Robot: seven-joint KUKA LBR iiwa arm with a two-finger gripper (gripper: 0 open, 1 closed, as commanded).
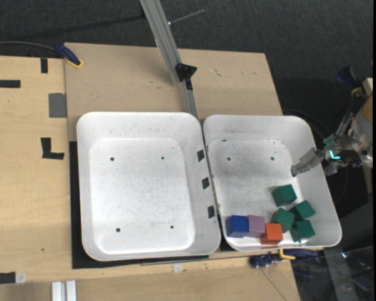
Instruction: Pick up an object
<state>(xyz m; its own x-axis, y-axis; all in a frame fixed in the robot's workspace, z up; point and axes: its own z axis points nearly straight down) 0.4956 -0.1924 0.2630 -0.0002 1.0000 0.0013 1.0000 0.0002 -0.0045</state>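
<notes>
The right bin (263, 130) is the landmark here: every loose thing sits in its near right corner, while the left bin (138, 133) beside it has nothing to offer the task. Against the near wall lie a blue cube (238, 224), a lilac cube (256, 225) touching it, and an orange cube (273, 232) touching that one in turn. Four green cubes cluster toward the right wall: one (284, 195) stands a little apart, farther from the near wall, and three more (284, 217) (304, 209) (302, 229) crowd together just beside the orange one. The gripper (307, 160) reaches in over the right wall, above the bin floor and near the lone green cube but not touching it; nothing is between its fingers, and whether they are spread or pressed together cannot be told from this slant. The cubes look like small painted wood or foam blocks (light, stiff, not fragile, probably a bit smooth), so a plain squeeze across two opposite flat faces should hold one. The lone green cube seems the best target, since it has free space on all sides for the fingers; the others are packed against neighbours or the wall, where a finger would likely land on an edge and push the block away.
</notes>
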